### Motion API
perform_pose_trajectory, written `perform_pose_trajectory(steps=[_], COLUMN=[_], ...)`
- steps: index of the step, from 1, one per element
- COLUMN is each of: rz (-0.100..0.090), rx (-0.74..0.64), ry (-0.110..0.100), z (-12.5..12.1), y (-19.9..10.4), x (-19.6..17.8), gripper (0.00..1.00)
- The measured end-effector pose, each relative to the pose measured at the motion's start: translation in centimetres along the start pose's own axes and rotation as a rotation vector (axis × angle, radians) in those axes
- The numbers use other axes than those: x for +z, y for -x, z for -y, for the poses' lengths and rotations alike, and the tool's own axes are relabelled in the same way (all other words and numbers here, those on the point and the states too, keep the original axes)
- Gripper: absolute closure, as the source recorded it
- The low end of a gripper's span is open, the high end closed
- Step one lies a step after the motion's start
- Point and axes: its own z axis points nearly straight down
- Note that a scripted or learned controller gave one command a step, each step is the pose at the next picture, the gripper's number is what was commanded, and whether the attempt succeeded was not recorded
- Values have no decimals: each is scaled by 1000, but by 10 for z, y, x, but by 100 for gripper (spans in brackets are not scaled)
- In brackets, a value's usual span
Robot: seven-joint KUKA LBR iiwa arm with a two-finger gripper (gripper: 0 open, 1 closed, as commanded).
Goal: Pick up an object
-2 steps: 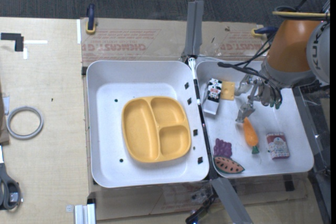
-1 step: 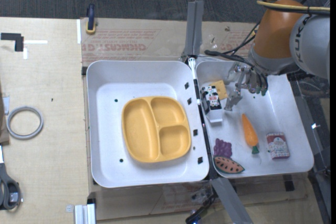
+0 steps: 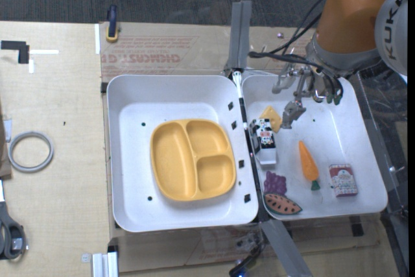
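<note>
Camera view: gripper (image 3: 293, 115) hanging low in the right bin (image 3: 366, 159), fingers pointing down and drawn narrow, nothing between them. Taking the carrot (image 3: 308, 161) as landmark: cheese wedge (image 3: 270, 119) up and to the left of it, just beside the fingertips and the closest thing to them; milk carton (image 3: 265, 143) to the left, lying on its side against the bin's left wall; grapes (image 3: 275, 182) below and left; watermelon slice (image 3: 283, 204) further below, near the front rim; red-and-white packet (image 3: 342, 180) just to the right and slightly lower. Across the divider, well left of the carrot, yellow tray (image 3: 193, 158) sitting in the left bin (image 3: 126, 139). Likely toy food throughout, so probably light, stiff and smooth, prone to skidding or popping out of a pinch rather than breaking. Cheese looking like the target by nearness; best taken across its two flat faces, not over the sloped edge. Carrot a fair alternative: gripped across the thick orange middle, away from the tapered tip and green stub. Carton awkward, too near the wall for a finger to slip in beside it.
</note>
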Motion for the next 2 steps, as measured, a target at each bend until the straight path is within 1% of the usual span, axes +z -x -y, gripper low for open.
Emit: perform_pose_trajectory(steps=[1,2], rz=[-2,-5], rx=[18,109], ry=[-1,0], z=[51,58], y=[-49,-152], x=[100,101], gripper=[0,0])
